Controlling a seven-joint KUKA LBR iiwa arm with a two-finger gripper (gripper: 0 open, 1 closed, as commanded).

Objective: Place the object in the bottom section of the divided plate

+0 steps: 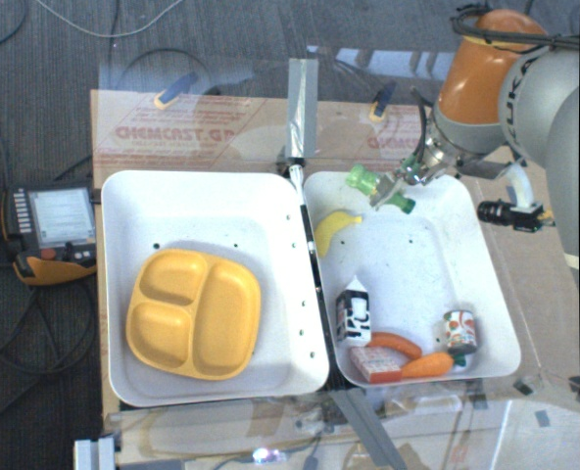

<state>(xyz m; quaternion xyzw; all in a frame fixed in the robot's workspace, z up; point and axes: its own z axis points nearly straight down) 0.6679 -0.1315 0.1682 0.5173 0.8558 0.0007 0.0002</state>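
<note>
Overhead view of the bench with both white bins. My gripper hangs over the upper left part of the right bin, the arm reaching in from the right with its orange band above the wrist. A green object, pale green at its left end and darker toward the right, sits at my fingertips; it appears to lie between them, but I cannot tell how far they are parted or whether they truly grip it.

Just below and to the left of the green object, a yellow banana-shaped piece lies against the right bin's left wall. Along the lower edge of the same bin, well apart from my gripper: a small black-and-white bottle standing upright, a pink box, an orange sausage-like piece touching the box, an orange carrot beside it, and a small printed can near the right wall.

The yellow divided plate rests in the left bin, toward its lower half, with three compartments. The raised walls where the two bins meet stand between my gripper and the plate.

A handheld pendant with a screen lies on the floor left of the bench.
</note>
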